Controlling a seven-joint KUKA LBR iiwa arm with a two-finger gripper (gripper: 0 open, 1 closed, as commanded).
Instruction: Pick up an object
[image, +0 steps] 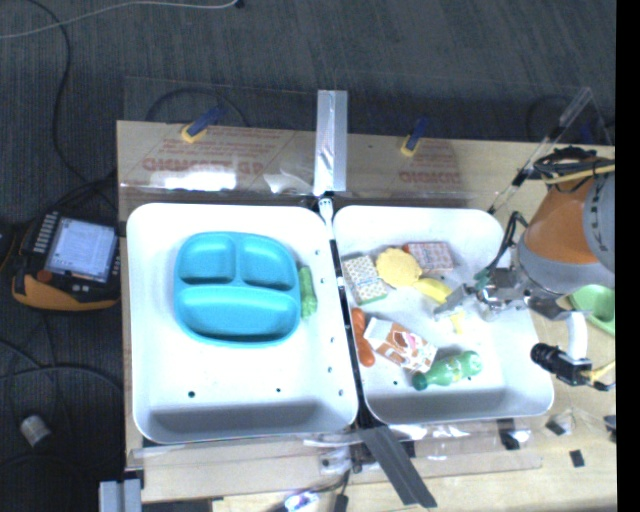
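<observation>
Carefully, I'd lower the gripper (478, 290), whose finger state I cannot tell, squarely over the yellow banana (434, 290) before closing.

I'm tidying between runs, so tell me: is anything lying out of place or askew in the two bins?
One thing: a green item sits wedged between the blue divided tray and the left bin's right wall, apart from the others. The green bottle lies on its side in the right bin.

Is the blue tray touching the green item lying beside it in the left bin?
Touching. The camera view shows the green item lying right against the blue tray's right edge, with no white bin floor between them.
</observation>
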